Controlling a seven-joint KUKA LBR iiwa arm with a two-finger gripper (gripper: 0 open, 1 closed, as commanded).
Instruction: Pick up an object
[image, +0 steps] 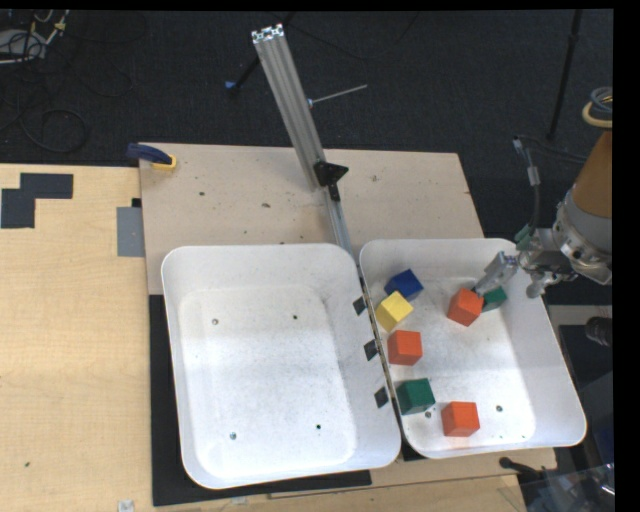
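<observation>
My gripper hangs over the far right part of the right bin, its fingers open and nothing between them. Its left fingertip sits just above a small green block, which touches a red cube. Near the bin's left wall lie a blue cube, a yellow cube and an orange-red cube. A green cube and another orange-red cube rest toward the front.
The left bin stands beside the right one, with black clips on the shared wall. A slanted aluminium bar rises behind the bins. A blue-and-yellow clamp lies at the board's far left corner.
</observation>
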